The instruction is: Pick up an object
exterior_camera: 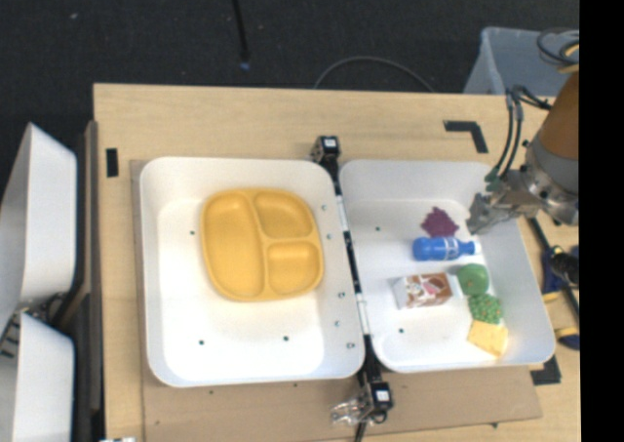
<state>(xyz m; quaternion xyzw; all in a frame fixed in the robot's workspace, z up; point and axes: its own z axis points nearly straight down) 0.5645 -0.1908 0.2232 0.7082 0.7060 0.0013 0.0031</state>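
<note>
Down at the right bin's five o'clock corner a yellow piece is lying, then green items and a blue bottle — the gripper is hovering at two o'clock, jaw state impossible to tell.

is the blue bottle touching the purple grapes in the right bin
Cannot tell. In the camera view the purple grapes sit just above the blue bottle and their outlines meet, with no plain gap or contact visible.
</note>
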